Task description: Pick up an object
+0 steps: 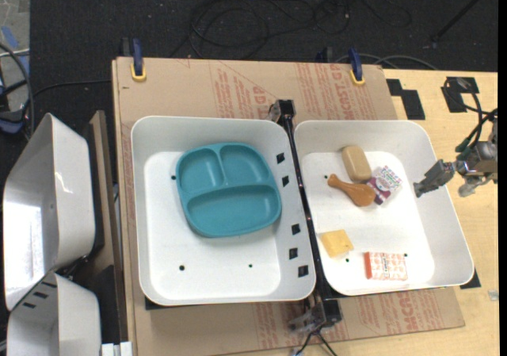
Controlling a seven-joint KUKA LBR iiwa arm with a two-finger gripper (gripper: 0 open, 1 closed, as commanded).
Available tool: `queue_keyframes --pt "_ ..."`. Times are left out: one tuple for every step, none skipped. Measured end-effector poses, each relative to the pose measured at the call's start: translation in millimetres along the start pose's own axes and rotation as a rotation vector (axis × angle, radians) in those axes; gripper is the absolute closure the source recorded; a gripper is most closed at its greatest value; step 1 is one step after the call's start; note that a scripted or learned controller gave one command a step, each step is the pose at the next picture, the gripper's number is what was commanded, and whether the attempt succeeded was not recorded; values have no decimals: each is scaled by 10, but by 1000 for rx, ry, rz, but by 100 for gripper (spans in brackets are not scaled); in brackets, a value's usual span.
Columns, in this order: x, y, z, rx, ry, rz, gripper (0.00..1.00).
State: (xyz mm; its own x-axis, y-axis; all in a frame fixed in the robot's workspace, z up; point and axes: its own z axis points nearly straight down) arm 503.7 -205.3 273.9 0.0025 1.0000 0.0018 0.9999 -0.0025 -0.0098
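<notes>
The right bin (444, 212) holds several small items: a tan oblong block (356, 162), a brown drumstick-shaped piece (352, 189), a pink-and-white packet (386, 182), a yellow square (336, 243) and a red-and-white box (386, 266). A teal divided plate (228, 190) lies in the left bin (154, 212). My gripper (453, 178) hovers over the right bin's right rim, to the right of the packet. It is open, with nothing between its fingers.
A black divider (295, 180) runs between the two bins. The bins rest on a cardboard sheet (238, 85) clamped at the back. White containers (43, 196) stand to the left of the bench.
</notes>
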Motion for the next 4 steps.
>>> queue_keyframes --pt "6 20 -50 -10 -2 -3 0" --pt "-23 7 387 -6 -1 -1 0" --pt "-19 -52 838 -5 0 0 0" --pt "47 -134 1347 -5 0 -1 0"
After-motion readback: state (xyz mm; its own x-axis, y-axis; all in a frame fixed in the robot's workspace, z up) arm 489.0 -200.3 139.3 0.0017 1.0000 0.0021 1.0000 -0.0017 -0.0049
